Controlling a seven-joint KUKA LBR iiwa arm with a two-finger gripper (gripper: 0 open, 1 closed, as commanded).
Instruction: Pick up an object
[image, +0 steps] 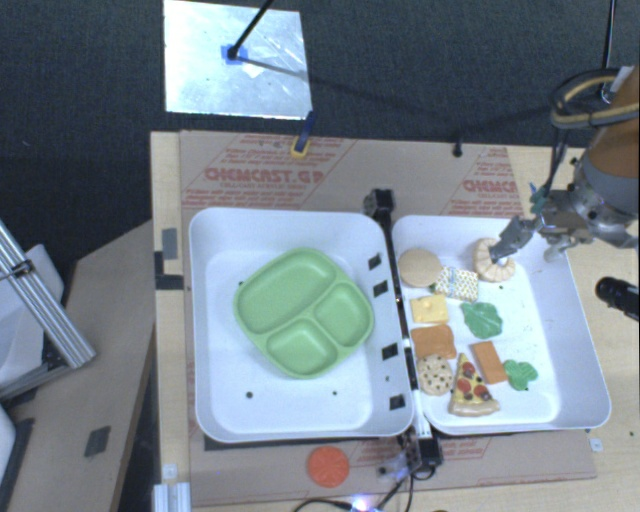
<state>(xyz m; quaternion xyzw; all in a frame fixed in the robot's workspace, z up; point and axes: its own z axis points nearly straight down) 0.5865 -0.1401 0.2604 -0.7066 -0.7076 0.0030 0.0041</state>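
Observation:
The right bin holds several toy foods. Among them are a round tan bun, a checkered cracker, a yellow cheese square, a green leaf and a pizza slice. A tan ring-shaped piece lies at the bin's far side. My gripper reaches in from the right and hangs right over that tan piece, its tip touching or nearly touching it. Nothing is visibly lifted.
The left bin carries a green divided plate. A black divider runs between the bins. An orange disc lies on the bench in front. A silver sheet lies behind the bins.

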